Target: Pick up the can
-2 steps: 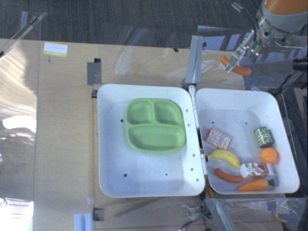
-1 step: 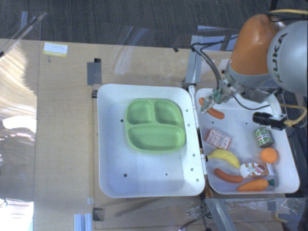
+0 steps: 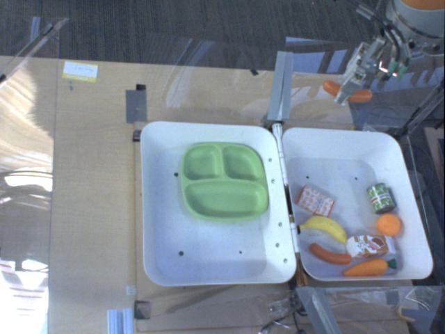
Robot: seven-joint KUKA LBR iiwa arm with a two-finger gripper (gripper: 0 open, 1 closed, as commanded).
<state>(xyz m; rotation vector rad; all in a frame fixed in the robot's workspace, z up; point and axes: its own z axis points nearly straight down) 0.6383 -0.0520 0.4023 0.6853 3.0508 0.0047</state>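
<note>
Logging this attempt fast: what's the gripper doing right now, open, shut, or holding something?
Gripper: cannot be told; it is above the bench behind the right bin, away from the can.

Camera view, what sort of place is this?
Likely a robot lab test bench: two shallow white bins on a wooden table, toy food beside a small green can, and a grey arm's gripper above.

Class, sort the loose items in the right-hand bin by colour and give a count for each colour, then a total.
Green: 1, the can
Yellow: 1, the banana
Orange: 2, the orange and the carrot
Red: 1, the sausage
Red and white: 2, the small box and the packet
Total: 7
</note>
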